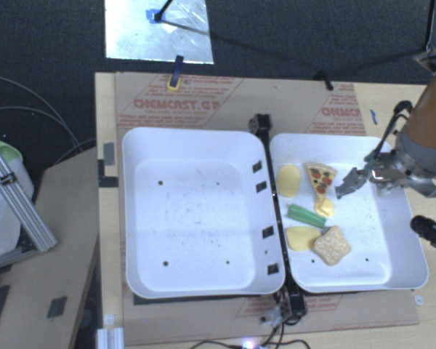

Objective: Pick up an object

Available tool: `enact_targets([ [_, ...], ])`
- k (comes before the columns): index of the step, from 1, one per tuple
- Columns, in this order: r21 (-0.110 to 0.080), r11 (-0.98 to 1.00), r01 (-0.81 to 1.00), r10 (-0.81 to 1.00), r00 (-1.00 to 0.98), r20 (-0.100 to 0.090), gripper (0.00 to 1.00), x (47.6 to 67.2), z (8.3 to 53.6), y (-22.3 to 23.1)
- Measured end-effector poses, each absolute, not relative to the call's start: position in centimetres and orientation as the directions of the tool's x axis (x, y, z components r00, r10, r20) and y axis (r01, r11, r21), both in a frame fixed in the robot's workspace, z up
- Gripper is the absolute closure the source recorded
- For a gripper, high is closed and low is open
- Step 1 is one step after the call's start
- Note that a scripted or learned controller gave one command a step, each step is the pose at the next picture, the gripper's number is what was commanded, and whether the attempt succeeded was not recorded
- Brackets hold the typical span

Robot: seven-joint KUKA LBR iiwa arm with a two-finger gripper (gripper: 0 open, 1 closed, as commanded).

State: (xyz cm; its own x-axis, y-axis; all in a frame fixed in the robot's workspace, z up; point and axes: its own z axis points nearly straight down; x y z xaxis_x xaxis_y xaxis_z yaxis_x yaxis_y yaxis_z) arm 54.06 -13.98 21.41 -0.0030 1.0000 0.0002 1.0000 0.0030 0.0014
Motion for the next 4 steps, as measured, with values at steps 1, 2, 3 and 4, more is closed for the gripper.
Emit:
enact_targets([
  [1, 0.009, 0.002, 1.000, 1.000, -0.002, -0.002, 0.00, 60.5, 9.7, -10.3],
  [2, -0.001, -0.006, 1.000, 1.000, 0.006, -0.002, 0.00, 56.6, 8.4, -18.1],
  [3, 0.010, 0.013, 1.000, 1.000, -0.013, 0.003, 0.00, 65.1, 8.6, -9.6],
  [4, -0.009, -0.008, 1.000, 1.000, 0.008, 0.000, 0.00, 51.9, 8.4, -14.9],
])
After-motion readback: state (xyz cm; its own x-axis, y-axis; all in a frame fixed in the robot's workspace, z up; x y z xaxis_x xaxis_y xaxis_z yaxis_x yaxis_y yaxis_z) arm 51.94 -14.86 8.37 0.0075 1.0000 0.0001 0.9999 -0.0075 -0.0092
